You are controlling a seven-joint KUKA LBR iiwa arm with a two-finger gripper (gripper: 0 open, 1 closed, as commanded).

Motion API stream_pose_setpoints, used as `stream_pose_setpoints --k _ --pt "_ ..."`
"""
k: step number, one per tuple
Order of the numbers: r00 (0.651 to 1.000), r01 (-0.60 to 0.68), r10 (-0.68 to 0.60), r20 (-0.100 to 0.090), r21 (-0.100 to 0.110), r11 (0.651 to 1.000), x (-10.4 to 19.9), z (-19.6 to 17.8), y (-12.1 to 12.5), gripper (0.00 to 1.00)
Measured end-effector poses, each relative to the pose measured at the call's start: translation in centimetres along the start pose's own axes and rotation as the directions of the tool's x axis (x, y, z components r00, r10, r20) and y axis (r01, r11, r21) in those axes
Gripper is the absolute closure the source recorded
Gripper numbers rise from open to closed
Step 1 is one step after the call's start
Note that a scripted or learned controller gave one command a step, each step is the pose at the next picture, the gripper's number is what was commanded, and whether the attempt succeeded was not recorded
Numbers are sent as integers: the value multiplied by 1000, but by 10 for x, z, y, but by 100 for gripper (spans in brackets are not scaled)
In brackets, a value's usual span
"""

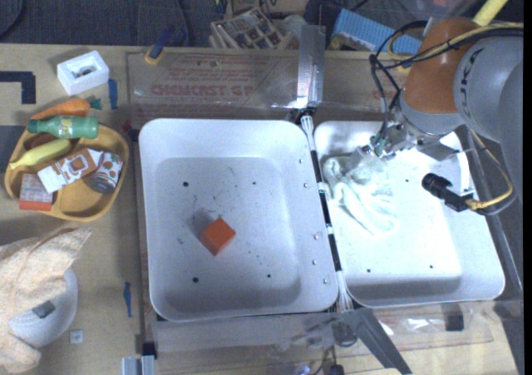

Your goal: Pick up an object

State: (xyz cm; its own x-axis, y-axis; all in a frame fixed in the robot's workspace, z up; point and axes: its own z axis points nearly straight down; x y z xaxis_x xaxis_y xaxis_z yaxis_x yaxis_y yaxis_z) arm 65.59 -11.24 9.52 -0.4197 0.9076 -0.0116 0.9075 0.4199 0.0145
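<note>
Cloth [366,199], a crumpled white heap, lies toward nine o'clock in the right bin [440,282], just at seven o'clock from the gripper [378,147], whose grip I cannot tell; descend squarely onto a raised fold before closing.

an orange block [218,235] lies lower centre in the left bin [166,145]. in the right bin [474,278], the gripper [371,155] sits over a white cloth [366,197].
</note>
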Motion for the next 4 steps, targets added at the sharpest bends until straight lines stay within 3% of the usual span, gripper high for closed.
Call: stream_pose_setpoints --k 1,2,3,4 --pt "998 66 -66 2 -5 998 27 -2 -35 0" --pt "998 63 -63 0 -10 998 26 -13 -33 100" --pt "985 -173 173 -6 13 985 54 -91 34 100" --pt "985 -172 172 -6 13 985 54 -90 34 0"
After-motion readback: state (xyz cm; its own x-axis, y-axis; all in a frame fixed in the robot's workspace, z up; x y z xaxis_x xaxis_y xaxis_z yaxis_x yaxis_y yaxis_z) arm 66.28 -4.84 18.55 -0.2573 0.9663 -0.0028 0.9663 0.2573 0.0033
